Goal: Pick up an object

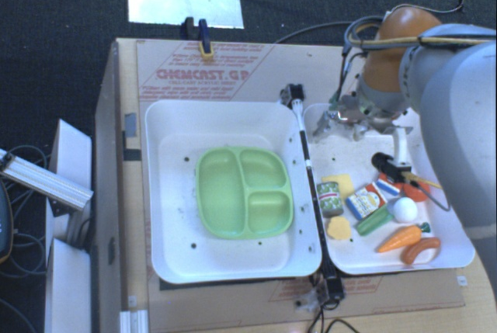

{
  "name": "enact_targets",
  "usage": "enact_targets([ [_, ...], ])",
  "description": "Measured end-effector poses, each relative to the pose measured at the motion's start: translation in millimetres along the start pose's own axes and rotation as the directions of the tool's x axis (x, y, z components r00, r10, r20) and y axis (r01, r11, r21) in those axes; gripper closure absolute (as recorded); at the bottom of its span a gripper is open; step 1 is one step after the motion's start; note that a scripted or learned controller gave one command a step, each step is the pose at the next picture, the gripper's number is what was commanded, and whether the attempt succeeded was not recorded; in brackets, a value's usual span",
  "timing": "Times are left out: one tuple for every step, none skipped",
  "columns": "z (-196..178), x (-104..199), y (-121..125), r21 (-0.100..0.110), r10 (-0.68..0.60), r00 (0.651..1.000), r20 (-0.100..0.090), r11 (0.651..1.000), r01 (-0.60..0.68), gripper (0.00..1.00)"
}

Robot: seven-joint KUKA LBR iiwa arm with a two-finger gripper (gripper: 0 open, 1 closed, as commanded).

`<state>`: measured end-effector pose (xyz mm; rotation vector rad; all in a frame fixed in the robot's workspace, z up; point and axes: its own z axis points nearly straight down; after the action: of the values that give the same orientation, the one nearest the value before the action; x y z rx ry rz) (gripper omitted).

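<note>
at the bottom right of the frame, nearest the lens, an orange-red sausage (420, 250) lies in the lower corner of the right bin (351, 159), with a carrot (399, 238) just above and left of it. further up sit a white egg (404, 209), a green cucumber (373, 220) and a blue and white carton (363, 202), packed close together. left of them a small can with a green label (330, 199) lies near the wall between the bins, a yellow wedge (338, 228) below it and a yellow slab (342, 185) just beside its upper right. all these toys rest on the bin floor

the gripper (342, 122) hangs over the upper left part of the right bin, above bare floor and well apart from the toys; whether it is open or closed cannot be told. the grey arm (458, 83) enters from the right edge

the left bin (171, 168) holds a green divided plate (245, 192) lying flat at its middle
</note>
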<state>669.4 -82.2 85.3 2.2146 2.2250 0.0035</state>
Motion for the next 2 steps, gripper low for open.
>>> enact_targets([
  [0.2, -1.0, -0.2, 0.001, 0.000, 1.000, 0.001, 1.000, 0.000, 0.00],
  [0.2, -0.5, -0.2, 0.001, 0.000, 1.000, 0.001, 1.000, 0.000, 0.00],
])
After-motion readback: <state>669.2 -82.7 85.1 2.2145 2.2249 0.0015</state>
